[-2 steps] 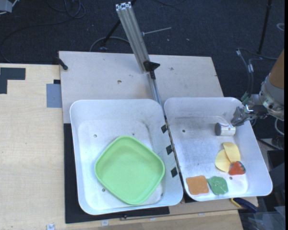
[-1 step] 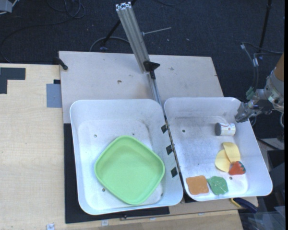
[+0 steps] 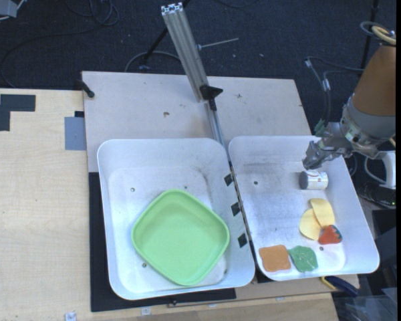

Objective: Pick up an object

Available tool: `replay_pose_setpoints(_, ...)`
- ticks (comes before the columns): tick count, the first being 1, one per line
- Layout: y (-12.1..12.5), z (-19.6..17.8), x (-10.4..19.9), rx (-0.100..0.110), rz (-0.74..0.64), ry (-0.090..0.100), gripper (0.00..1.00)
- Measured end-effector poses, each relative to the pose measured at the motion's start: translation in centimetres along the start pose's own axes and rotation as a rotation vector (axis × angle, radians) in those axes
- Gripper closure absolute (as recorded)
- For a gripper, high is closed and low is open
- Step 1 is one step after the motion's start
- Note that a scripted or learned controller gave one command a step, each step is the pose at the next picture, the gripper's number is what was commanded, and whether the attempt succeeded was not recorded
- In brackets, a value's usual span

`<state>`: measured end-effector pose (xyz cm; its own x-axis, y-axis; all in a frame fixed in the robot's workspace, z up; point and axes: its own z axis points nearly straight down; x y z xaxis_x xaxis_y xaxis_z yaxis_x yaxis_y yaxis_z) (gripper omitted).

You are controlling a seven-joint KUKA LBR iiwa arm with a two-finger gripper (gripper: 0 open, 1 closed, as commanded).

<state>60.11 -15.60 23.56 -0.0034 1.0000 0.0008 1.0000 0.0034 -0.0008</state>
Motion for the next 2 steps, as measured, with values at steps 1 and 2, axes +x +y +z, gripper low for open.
replay_pose_setpoints(1, -0.1, -0.7, 4.9, -0.001, 0.0, 0.0, 1.0)
replay_pose_setpoints(2, 1.2, 0.0, 10.6, 0.0, -0.001, 0.0, 1.0)
